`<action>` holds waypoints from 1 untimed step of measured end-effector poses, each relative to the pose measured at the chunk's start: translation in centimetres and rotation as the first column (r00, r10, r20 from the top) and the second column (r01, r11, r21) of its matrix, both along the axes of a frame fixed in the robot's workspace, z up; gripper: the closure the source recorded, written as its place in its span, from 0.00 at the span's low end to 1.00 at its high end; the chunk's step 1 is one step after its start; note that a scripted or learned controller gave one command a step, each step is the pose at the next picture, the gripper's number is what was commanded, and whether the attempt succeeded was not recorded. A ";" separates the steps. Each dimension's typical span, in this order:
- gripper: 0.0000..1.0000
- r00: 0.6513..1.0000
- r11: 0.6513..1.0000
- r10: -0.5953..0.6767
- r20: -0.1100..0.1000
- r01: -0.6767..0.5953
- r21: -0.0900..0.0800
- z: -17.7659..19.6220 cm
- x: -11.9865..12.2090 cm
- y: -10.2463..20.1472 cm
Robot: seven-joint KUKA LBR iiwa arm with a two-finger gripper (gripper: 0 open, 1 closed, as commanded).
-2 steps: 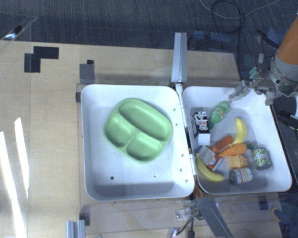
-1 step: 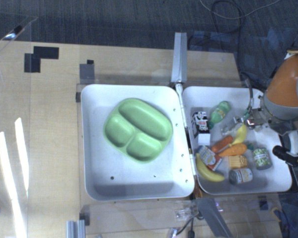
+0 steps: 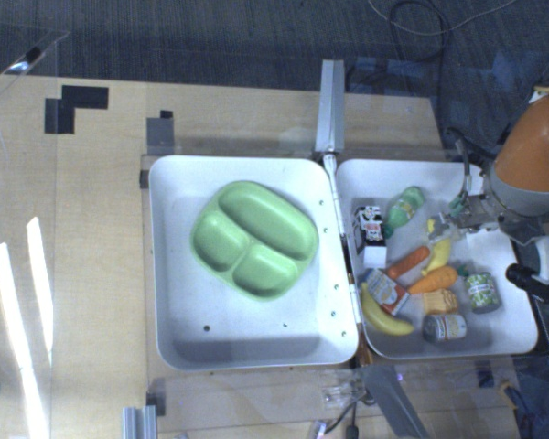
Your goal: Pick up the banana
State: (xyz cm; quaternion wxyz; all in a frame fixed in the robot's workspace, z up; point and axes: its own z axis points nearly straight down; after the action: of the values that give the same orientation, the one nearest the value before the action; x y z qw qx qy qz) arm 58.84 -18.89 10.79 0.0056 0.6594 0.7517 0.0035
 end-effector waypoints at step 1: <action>1.00 0.999 0.999 -0.044 -0.004 0.044 0.000 8.5 6.1 1.2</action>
State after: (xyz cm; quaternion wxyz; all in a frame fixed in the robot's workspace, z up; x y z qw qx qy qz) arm 64.98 -17.64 19.26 0.0041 0.6757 0.7371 0.0020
